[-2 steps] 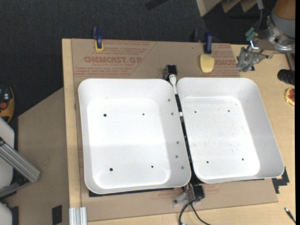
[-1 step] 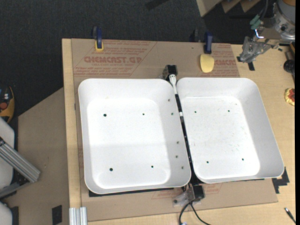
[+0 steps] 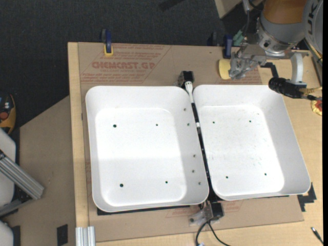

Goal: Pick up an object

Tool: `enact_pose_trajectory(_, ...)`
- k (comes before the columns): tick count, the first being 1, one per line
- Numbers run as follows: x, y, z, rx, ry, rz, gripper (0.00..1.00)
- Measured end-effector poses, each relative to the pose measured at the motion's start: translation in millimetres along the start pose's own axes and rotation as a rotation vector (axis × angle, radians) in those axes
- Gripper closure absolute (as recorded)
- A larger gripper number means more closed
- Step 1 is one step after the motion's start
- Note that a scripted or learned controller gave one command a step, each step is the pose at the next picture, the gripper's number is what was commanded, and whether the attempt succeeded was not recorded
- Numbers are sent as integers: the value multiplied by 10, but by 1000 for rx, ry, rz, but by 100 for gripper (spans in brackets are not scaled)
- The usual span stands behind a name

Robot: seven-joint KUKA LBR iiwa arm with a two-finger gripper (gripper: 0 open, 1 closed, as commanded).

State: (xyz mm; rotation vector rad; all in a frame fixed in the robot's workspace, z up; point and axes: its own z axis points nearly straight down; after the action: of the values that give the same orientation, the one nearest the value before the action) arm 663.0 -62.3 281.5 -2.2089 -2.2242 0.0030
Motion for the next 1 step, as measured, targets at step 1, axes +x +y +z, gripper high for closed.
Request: enact_pose_trajectory(1,203,-129,-391,-11,-4,4,100)
